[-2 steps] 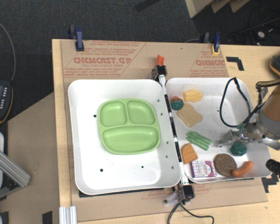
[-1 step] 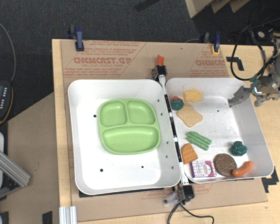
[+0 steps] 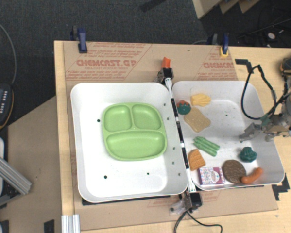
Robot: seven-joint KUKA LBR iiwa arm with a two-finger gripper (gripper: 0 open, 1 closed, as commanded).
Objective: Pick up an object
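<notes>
Inspector A: Items in the right bin [image 3: 262, 98]. Nearest the gripper [image 3: 246, 134], just below it, sits a dark green broccoli piece [image 3: 248, 154], small and knobbly. Past that, a brown round patty [image 3: 233, 169] with an orange sausage [image 3: 251, 175] touching its right edge.

Inspector B: And further out from the gripper?

Inspector A: To its left, green beans [image 3: 206, 145] lying at a slant; beyond them a tan bread slice [image 3: 197, 120], a teal and red piece [image 3: 183, 107], and a yellow ridged item [image 3: 200, 99] at the far end. Lower left, an orange wedge [image 3: 196, 158] beside a pink and white carton [image 3: 211, 175].

Inspector B: Gripper condition?

Inspector A: Low over the bin floor near its right wall. Its finger tips appear slightly spread, nothing visible between them, touching no item. Detail is blurred; I rate that as probable only.

Inspector B: The other bin?

Inspector A: Left bin [image 3: 87, 130], well away from the gripper, holds a light green divided plate [image 3: 133, 131], three compartments.
</notes>
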